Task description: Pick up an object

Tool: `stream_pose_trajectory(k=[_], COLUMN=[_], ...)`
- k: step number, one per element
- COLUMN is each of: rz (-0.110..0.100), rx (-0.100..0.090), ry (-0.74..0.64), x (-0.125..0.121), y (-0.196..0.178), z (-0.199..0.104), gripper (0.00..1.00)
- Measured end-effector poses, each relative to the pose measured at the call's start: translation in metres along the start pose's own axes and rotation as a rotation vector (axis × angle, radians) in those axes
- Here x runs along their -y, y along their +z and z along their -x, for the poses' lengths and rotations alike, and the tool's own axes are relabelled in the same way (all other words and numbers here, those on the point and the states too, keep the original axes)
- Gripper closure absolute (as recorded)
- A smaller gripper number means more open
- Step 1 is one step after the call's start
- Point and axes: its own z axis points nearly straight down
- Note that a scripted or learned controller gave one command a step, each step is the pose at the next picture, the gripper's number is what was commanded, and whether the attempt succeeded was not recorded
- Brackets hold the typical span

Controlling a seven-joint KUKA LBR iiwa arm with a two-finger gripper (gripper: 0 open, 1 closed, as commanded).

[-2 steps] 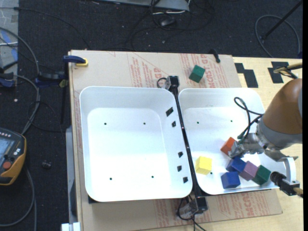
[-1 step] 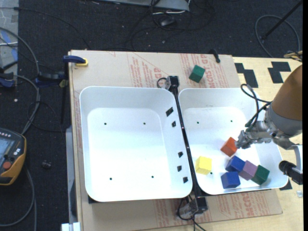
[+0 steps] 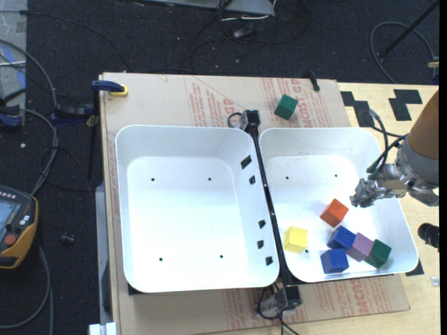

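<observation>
Cardboard-topped bench (image 3: 209, 93), arm (image 3: 426, 152) cut off at right, tool (image 3: 363, 192) fingers indistinct.

White bins (image 3: 188, 139); orange (image 3: 335, 212), yellow (image 3: 296, 239), blue (image 3: 334, 260), purple (image 3: 362, 246), green (image 3: 379, 252) cubes

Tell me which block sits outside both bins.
The green block on the cardboard behind the right bin. Every other block, including the second green one, lies inside that bin.

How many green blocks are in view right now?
2. One green block sits on the cardboard behind the right bin, outside both bins. The other green block is inside the right bin at the near right corner, beside the purple block.
</observation>
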Motion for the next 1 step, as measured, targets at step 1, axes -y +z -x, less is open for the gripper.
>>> stream_pose_trajectory(k=[1], rz=[-0.003], rx=[-0.002], ry=[-0.004], x=[-0.0096], y=[0.0064], z=[-0.0495], gripper=[1.0])
